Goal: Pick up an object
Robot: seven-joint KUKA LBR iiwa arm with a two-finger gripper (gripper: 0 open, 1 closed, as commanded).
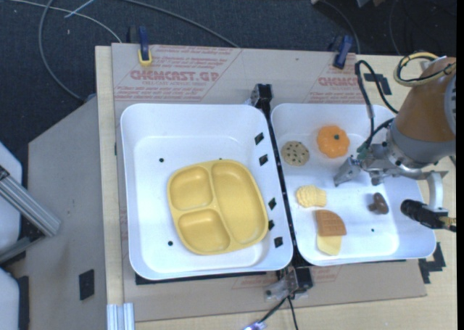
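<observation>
Dark carpet surrounds the worktop (181, 67). At centre, the left bin (138, 176) holds a yellow divided plate (216, 206). At right, the claw (362, 169) hangs over the right bin (362, 249), fingers spread and gripping nothing, near the orange (333, 141), cookie (295, 152) and toast (330, 223).

Table (181, 78): flat tan board, printed red lettering along the far edge. Two clamps on that far edge, one at the left (144, 44), one toward the right (341, 51). Two shallow white bins sit directly on the board, side by side and touching along a black-clipped seam at centre. Left bin (138, 176) is the larger; right bin (362, 114) sits beside it. Dark carpeted floor (51, 53) surrounds the table, with loose cables (65, 2) across it.
</observation>
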